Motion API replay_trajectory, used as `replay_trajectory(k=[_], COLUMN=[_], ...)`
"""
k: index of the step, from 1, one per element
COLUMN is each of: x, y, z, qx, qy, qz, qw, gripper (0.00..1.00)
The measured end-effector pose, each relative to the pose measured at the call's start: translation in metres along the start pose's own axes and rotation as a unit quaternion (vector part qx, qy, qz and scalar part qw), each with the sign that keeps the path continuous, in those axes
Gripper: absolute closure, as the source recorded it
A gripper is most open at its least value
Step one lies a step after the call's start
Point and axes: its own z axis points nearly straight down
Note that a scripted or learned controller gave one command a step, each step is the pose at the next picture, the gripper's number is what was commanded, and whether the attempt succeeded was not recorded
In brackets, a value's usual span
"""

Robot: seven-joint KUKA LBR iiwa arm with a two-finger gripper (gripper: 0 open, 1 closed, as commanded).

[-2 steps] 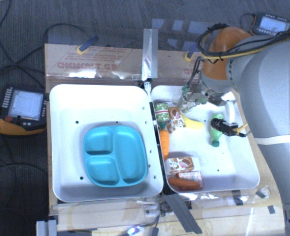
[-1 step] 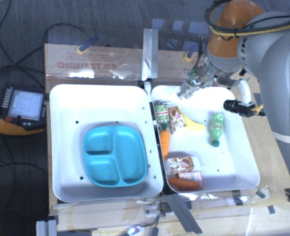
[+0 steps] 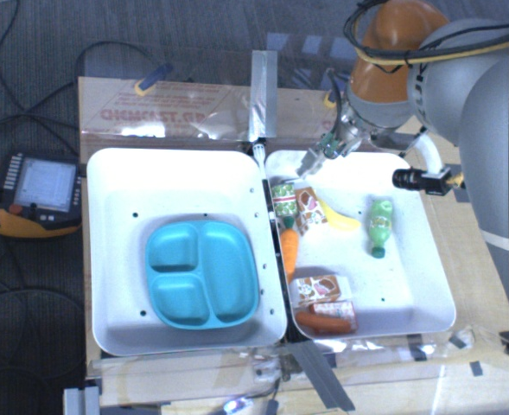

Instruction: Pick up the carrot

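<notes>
**Entry: carrot pick — gripper hovering at the back of the right bin**

- Gripper [image 3: 316, 157]: the slim two-finger gripper is hanging over the back left corner of the shallow white right-hand bin [image 3: 427, 258]. Nothing is showing between its fingers; whether they are spread wide or drawn narrow is too small to tell.
- Target: the small orange tapered carrot [image 3: 289, 251] is lying against the bin's left wall, nearer the camera than the gripper and slightly to its left in the view. Its long axis is running front to back, roughly parallel to the dividing wall. Judged from this, the coming move is calling for travel toward the front of the bin, with the fingers closing across the carrot's short width.
- Neighbours, all on the near side of the gripper: a green-labelled packet [image 3: 283, 200] just behind the carrot, a brown printed packet [image 3: 308, 207] beside that, a yellow banana-shaped piece [image 3: 340, 221], a green plastic bottle [image 3: 378, 223], a brown-and-white box [image 3: 319, 289] in front of the carrot.
- Risk, as a judgement: the wall and close packets are leaving little finger room.
</notes>
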Motion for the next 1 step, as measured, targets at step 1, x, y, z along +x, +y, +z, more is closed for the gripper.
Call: replay_trajectory(k=[1], x=[0.0071], y=[0.0051], z=[-0.0003], qx=[-0.001], qy=[0.000], qz=[-0.195], qw=[0.9808], gripper=[1.00])
